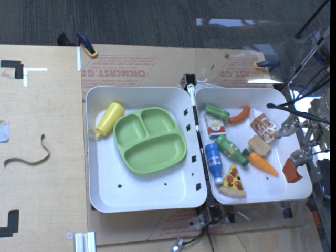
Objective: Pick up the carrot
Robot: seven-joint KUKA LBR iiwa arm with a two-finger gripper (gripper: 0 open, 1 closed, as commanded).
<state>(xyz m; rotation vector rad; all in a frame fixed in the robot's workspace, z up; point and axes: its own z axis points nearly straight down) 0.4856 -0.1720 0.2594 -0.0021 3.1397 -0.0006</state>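
Observation:
The carrot [263, 164] is orange with a small green top and lies flat in the right bin [247, 95], near its front right part, pointing toward the front right. My gripper [294, 141] hovers over that bin's right rim, just right of the carrot and a little farther back. Its two metal fingers stand apart, one finger [288, 126] by the snack packet and the other lower down, with nothing between them. The gripper and the carrot are not touching.
Around the carrot lie a tan bread piece [260, 146], a snack packet [263, 127], a green bottle [231, 148], a blue bottle [213, 163], a pizza slice [233, 181], a sausage [239, 115] and a red piece [292, 171]. The left bin [105, 193] holds a green plate [150, 139] and a yellow bottle [108, 118].

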